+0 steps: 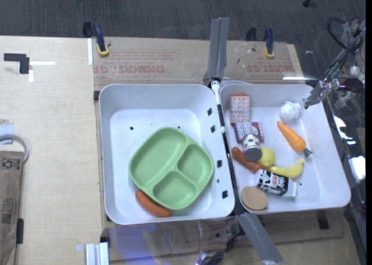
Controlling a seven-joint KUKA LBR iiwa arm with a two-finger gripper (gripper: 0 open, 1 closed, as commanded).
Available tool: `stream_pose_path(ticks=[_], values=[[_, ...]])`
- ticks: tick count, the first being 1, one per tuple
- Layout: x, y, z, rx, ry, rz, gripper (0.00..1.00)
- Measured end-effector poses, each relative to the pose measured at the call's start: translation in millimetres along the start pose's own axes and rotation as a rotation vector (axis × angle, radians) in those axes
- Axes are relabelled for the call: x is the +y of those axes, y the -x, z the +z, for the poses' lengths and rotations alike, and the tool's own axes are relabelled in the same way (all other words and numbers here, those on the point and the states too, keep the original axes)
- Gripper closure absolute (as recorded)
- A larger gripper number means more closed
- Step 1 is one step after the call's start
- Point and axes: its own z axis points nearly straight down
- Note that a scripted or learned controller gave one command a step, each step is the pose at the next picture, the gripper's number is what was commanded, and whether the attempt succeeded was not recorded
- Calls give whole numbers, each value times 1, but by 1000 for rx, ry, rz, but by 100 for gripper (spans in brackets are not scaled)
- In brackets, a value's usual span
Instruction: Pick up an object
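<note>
The right bin (325,159) holds several items: a pink box (240,108), a small red-and-white packet (251,131), a tin can (251,148), a banana (286,169), a carrot (290,135), a white crumpled lump (290,110), a red sausage (243,158), a black-and-white carton (273,183) and a round brown bun (254,199). My gripper (317,93) hangs over the far right corner of this bin, just right of the white lump and apart from every object. Nothing shows in its grasp.
In the left bin (116,142) lie a green divided plate (170,168) and an orange sausage (153,204) by its near edge. A grey divider post (218,49) rises between the bins. Clamps (100,43) hold the cardboard behind them.
</note>
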Motion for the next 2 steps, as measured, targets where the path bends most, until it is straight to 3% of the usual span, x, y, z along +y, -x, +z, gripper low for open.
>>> stream_pose_path(ticks=[1,2], values=[[-4,7,158,13,-7,19,0],[-3,9,147,6,-2,20,100]])
